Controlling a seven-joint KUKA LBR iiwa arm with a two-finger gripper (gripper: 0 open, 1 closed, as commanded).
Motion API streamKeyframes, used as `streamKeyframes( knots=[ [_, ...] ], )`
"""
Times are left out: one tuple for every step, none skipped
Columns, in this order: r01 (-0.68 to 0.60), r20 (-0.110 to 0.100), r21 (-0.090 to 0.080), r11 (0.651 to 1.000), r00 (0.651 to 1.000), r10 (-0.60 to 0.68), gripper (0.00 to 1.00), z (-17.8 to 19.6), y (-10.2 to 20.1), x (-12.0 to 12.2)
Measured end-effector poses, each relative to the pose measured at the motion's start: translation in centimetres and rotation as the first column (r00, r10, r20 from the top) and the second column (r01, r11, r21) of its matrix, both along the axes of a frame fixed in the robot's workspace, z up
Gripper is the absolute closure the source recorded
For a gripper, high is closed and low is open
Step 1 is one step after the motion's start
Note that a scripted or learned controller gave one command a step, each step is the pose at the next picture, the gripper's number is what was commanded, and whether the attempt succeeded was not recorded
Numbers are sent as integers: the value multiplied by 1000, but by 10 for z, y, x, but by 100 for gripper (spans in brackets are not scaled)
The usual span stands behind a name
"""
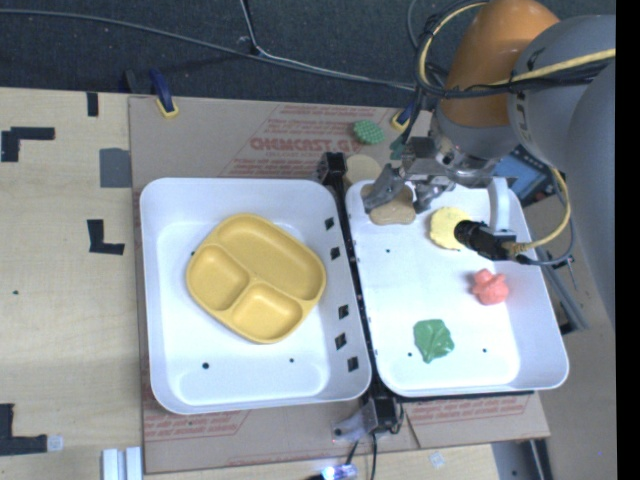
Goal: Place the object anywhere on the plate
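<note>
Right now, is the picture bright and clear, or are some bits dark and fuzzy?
In the camera view the two white bins are brightly and evenly lit, with soft shadows under the yellow plate; the top strip behind the bench is dark; the arm's orange band looms large and a little soft; the gripper and the tan object under it look slightly fuzzy.

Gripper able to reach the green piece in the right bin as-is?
Probably yes. The green piece lies alone on open bin floor, nothing on top; the gripper sits at the same bin's far end.

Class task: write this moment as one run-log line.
gripper: over tan object, right bin far corner | yellow plate: left bin, nothing on it | placement: not yet done
</note>
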State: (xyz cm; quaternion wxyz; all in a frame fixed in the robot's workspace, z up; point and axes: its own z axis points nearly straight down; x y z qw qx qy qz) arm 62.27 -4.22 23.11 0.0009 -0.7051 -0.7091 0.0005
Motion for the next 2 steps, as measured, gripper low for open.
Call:
streamKeyframes(
  knots=[
    [1,-2,0,1000,1000,-1,100,-6,49,-20],
    [0,-1,0,1000,1000,0,100,-15,107,-31]
  ],
)
